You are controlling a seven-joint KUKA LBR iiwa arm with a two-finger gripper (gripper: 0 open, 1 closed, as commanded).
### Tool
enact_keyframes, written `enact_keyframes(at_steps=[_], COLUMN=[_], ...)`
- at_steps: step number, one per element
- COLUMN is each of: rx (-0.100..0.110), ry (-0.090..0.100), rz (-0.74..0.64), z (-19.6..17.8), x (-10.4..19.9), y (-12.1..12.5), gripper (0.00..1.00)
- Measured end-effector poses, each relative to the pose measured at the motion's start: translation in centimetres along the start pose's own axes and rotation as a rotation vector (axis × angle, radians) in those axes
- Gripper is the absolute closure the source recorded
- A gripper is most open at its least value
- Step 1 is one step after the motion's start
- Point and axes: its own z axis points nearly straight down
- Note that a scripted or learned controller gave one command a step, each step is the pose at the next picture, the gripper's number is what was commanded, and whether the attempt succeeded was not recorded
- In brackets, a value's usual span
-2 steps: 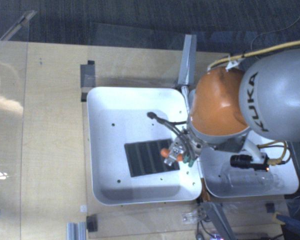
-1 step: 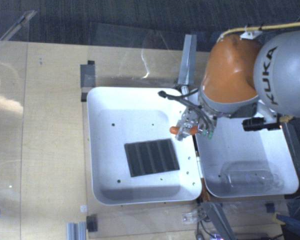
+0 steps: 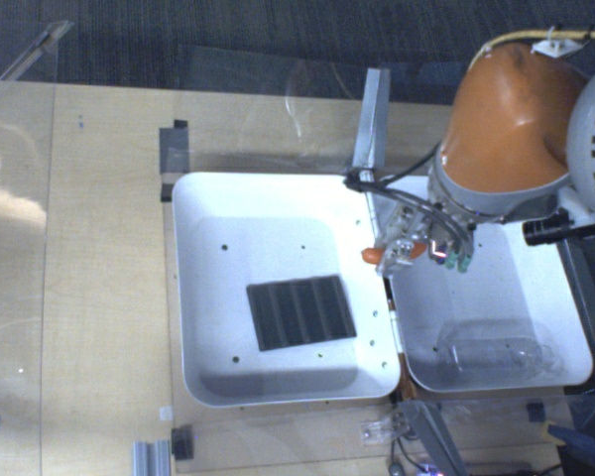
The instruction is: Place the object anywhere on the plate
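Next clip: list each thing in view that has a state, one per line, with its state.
dark ribbed plate: lying flat in the left bin, nothing on it
small orange object: at the pincer, above the wall between the bins, not on the plate
clear bottle: lying on its side in the right bin

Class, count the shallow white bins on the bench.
2. The left bin holds a dark ridged plate; the right bin lies under the arm. None seem hidden.
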Motion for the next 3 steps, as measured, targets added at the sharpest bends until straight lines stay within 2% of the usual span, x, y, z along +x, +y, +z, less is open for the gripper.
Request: enact_keyframes(at_steps=[1,2,3], rx=[0.0,-0.002,-0.004], ry=[0.0,0.003,0.001], rz=[0.001,-0.297,-0.607], z=[0.0,3.2,2.8], x=[0.0,3.0,0.0], y=[0.0,6.9,12.2], gripper=[0.0,0.0,0.0])
